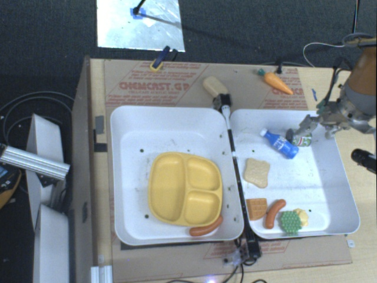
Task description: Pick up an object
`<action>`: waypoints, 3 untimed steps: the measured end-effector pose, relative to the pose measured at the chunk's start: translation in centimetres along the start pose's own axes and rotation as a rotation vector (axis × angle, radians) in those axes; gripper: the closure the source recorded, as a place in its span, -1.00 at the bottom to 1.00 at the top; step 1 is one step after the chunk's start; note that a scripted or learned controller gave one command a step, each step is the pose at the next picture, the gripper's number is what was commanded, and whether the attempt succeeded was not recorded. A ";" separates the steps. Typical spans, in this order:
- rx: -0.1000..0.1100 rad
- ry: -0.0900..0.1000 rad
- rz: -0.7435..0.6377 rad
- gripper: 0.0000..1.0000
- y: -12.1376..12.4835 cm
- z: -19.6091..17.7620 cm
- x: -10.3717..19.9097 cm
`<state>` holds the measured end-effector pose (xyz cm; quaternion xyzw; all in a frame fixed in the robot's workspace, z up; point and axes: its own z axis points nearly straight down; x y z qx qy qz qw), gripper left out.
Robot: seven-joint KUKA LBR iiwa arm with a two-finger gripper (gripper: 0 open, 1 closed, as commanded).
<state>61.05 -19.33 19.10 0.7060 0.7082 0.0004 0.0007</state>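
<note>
The right bin (330, 175) holds a blue bottle (281, 144) lying on its side near the back. It also holds a pale bread slice (257, 173), an orange cracker (256, 208), a red sausage (274, 213) and a green knobbly toy (290, 221) with a yellow piece (302, 217) beside it. My gripper (299, 135) hangs low at the bin's back right, just right of the bottle's base. A small green and white thing (302, 140) sits right at its tip; I cannot tell whether it is held.
The left bin (132, 158) holds a yellow divided plate (185, 188) and a sausage (206, 227) at its front edge. A toy carrot (275, 81) and a wooden-handled brush (217, 90) lie on the cardboard behind the bins. A black divider (234, 164) runs between the bins.
</note>
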 end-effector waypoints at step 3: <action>-0.002 0.001 -0.001 1.00 -2.5 0.6 12.6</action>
